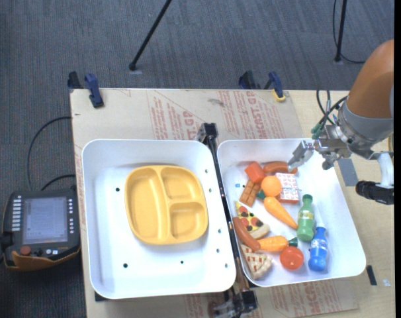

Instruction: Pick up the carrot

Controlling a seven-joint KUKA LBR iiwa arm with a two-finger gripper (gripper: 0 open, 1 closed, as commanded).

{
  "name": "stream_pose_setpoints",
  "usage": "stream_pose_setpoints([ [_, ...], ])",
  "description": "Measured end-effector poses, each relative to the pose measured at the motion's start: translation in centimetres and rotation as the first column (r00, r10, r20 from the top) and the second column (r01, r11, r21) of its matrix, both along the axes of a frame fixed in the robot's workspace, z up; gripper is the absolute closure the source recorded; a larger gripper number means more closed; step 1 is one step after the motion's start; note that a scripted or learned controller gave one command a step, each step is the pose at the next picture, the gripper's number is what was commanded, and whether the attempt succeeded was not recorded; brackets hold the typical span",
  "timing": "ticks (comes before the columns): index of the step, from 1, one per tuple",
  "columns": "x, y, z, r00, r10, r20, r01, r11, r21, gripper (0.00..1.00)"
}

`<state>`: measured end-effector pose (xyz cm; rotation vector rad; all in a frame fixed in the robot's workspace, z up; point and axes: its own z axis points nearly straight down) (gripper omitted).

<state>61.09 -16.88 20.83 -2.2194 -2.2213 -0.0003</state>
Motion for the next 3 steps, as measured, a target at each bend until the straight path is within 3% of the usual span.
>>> stream_pose_setpoints([
  [1,-2.2,1.7,-10.9,1.000,-0.023,0.001,0.023,1.000,-0.001,0.00],
  [2,-6.0,5.3,-11.8,0.997,-0.073,0.008,0.074,0.997,-0.004,0.00],
  [3,-6.0,5.1,-10.8,0.997,-0.081,0.008,0.081,0.997,-0.005,1.00],
])
